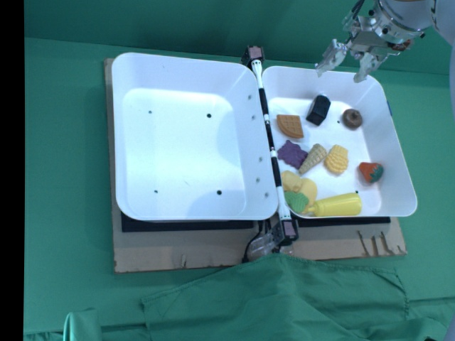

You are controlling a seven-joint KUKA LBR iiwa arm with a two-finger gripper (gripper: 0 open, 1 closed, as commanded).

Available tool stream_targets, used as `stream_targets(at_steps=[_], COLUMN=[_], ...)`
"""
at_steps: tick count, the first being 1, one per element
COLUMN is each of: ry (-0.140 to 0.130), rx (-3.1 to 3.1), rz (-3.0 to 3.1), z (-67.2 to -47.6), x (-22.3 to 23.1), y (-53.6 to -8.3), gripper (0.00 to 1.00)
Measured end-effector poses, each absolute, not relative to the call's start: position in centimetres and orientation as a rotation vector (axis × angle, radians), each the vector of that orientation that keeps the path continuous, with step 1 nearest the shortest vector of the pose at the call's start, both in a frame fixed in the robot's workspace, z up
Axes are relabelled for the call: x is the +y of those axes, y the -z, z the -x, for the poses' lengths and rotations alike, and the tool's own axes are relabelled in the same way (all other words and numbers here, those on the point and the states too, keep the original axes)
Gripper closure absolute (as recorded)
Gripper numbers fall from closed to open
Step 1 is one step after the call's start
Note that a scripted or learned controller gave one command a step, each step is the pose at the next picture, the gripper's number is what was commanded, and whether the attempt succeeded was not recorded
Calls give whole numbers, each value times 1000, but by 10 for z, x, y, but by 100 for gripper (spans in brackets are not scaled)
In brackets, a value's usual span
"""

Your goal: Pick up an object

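While a black block-shaped toy (pixel 318 109) is lying in the far part of the right white bin (pixel 394 148), the gripper (pixel 348 60) is hanging above the bin's far rim, fingers spread wide, gripping nothing. A brown doughnut toy (pixel 352 118) is sitting just right of the block; an orange waffle piece (pixel 290 126) is lying to its left, a yellow corn cob (pixel 336 159) nearer.
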State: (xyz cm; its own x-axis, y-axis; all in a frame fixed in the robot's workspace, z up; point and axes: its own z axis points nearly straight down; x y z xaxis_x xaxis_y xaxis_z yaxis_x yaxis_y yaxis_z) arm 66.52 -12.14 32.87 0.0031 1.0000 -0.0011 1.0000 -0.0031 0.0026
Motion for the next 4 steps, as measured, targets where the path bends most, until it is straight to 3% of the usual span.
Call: stream_targets(at_steps=[1, 2, 3, 4], ry=[-1, -16, -17, -17], rx=[2209, 2205, 2204, 2205], rz=[-2221, -2208, -2206, -2207], z=[-702, -675, -661, -659], x=[-172, -182, -185, -184], y=[-280, -217, -209, -208], gripper=[0, 0, 0, 0])
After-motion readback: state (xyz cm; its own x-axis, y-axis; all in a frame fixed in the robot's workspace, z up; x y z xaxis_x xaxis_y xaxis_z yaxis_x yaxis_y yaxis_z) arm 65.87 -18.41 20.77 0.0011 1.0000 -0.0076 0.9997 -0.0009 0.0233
